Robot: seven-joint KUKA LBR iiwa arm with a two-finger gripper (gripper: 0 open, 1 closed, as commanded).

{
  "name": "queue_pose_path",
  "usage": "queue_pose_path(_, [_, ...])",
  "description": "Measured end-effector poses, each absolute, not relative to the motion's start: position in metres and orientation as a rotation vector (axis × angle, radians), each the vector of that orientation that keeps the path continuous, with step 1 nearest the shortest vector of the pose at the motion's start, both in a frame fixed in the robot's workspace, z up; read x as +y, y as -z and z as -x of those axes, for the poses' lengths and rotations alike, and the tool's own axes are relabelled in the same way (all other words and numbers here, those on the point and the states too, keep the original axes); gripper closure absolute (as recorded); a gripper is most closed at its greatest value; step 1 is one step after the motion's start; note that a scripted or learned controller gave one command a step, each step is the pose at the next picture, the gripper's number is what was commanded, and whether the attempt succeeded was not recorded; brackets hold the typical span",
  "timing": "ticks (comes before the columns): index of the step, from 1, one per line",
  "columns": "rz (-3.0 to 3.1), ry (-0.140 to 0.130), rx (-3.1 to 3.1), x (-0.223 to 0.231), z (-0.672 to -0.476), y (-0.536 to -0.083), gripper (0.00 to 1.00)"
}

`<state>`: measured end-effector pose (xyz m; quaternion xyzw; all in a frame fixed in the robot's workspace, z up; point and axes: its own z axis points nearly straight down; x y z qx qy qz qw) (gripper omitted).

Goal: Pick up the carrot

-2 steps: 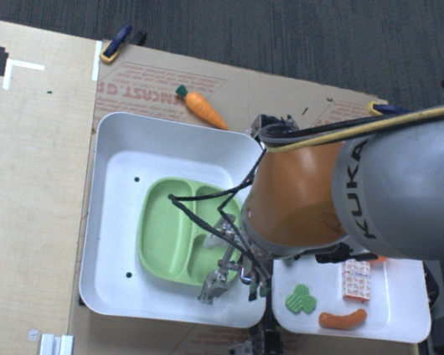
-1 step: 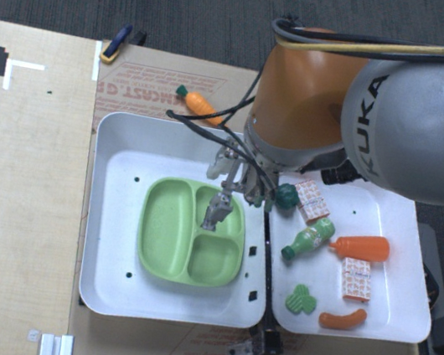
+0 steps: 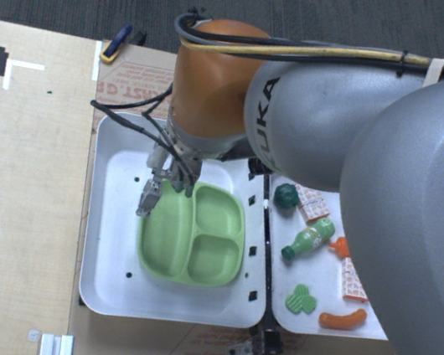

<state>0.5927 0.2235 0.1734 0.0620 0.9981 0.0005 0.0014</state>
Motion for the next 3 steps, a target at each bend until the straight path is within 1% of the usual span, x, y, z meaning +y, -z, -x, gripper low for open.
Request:
queue_pose_path(1, [-0.339,0.000,3.122,0.229,-0.605,-0.125,0.00])
queue_pose_path(2, [-0.342,-0.003,3.118,0.228,-0.606,-0.136,1.00])
queue_pose_path(3, [-0.451,0.001,3.109,0.163,-0.509,-0.186,1.00])
